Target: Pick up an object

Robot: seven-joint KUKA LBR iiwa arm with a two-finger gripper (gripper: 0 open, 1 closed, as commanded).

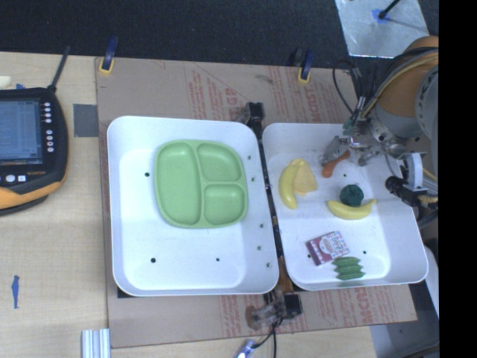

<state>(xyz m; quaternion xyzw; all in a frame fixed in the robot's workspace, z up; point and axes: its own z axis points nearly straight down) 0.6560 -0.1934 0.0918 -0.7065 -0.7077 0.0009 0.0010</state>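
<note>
**Over the right bin, nothing surely in my grip**

Starting at the far left, a pendant with a screen (26, 144) lies on the bench, well apart from my work. Next comes the left bin (134, 271), which bears a green divided plate (201, 183) and nothing I would want to lift.

Across the seam is the right bin (406, 263), where the pickings lie. Nearest the seam is a yellow pepper-like piece (294, 183); toward the front edge lie a small red and white packet (326, 247) and, just beside it, a green ridged piece (348, 268). Further right a banana (351, 209) lies with a dark green round piece (352, 195) touching its upper side. By the back wall lies a small orange carrot (331, 165), and my gripper (356, 149) hangs right at its upper end.

I cannot tell how wide my fingers stand, nor whether the carrot is between them; their tips are lost in grey metal and cable.

I judge the carrot to be a light, stiff plastic toy, smooth and tapered, so it may slide out toward its thin end. I would take it across its thicker middle, square to its length. It lies near the wall, which leaves little room on that side.
</note>
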